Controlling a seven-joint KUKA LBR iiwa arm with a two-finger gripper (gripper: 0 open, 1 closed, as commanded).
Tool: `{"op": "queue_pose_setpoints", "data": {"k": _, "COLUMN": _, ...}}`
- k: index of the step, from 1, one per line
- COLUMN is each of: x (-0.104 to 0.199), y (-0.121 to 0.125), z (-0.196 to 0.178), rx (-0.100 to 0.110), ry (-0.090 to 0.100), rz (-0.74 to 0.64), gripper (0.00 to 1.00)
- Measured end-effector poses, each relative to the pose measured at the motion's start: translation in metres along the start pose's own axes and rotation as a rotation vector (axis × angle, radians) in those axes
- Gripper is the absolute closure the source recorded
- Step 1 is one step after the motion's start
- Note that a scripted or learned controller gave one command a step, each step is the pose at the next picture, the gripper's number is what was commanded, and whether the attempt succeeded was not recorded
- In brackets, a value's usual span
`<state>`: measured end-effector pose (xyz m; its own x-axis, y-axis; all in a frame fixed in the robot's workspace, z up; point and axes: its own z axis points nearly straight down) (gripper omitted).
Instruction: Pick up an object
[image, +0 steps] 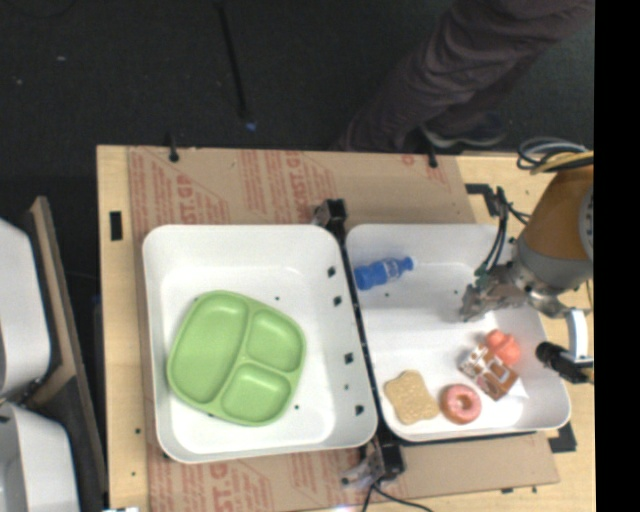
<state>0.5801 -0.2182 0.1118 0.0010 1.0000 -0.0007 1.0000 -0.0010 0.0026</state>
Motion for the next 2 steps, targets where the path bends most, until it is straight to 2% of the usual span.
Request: {"op": "queue_pose_setpoints", "data": {"k": 2, "x": -0.001, "y": 0.013, "z": -0.113, "rx": -0.003, "ry": -0.001, "rz": -0.001, "gripper": 1.00}}
